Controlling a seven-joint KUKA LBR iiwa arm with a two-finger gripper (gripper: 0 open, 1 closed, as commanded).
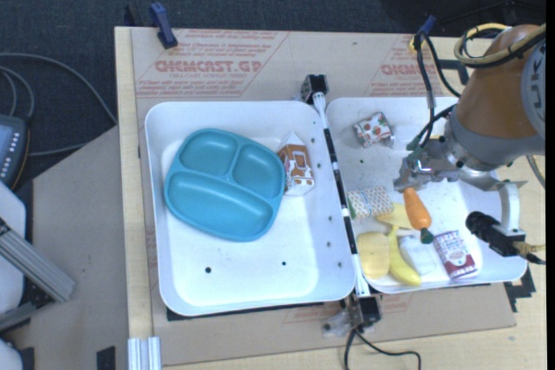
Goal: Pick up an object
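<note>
Objects for picking sit mostly in the right bin (486,113), with two more in the left bin (160,186). Largest first: both bins side by side on the bench (260,56), meeting at a middle seam. Arm (499,104) comes in from the right, hangs over the right bin. Blue plate (224,184), three compartments, lies in the left bin, upper-left part. Brown-white packet (297,168) just beside the plate's right edge, near the seam. Right bin: small red-white carton (373,130) alone in the upper part; checkered packet (370,202) near the seam; carrot (417,209) tilted, just below the gripper (422,170); yellow lump (375,255) and banana (403,266) touching at the bottom edge; red pouch (455,254) to their right. Gripper low over the bin centre, just above the carrot's upper end; cannot tell how wide it stands or whether it has hold of anything, wrist blocks the view.
</note>
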